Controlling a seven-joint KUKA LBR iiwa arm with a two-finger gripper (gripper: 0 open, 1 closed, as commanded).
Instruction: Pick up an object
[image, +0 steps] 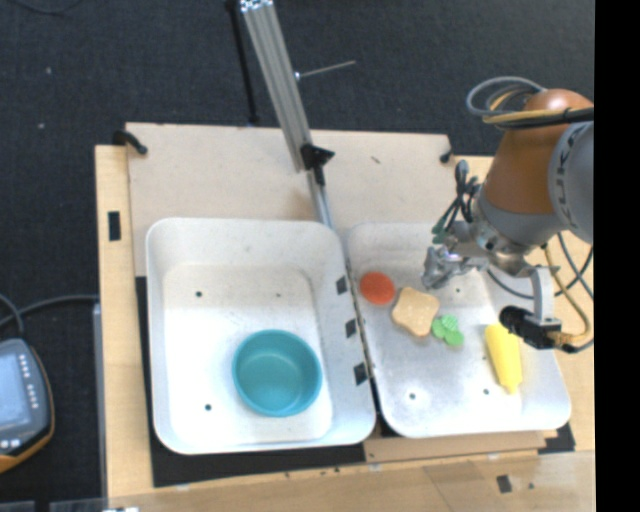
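Right shallow white plastic bin (530, 405), contents: round orange-red toy slice (377, 288); tan bread-shaped toy piece (415, 311), just beside it; small green leafy toy (447, 331), touching the bread piece; yellow corn-shaped toy (504, 357), apart near the right wall.

Left shallow white plastic bin (170, 250): one teal plastic bowl (277, 372).

Two-finger metal gripper (441, 267): hovers above the bread piece; finger spacing cannot be told, nothing seen held.

Handling: bread piece judged light, rigid, smooth; best pinched across its narrower width.
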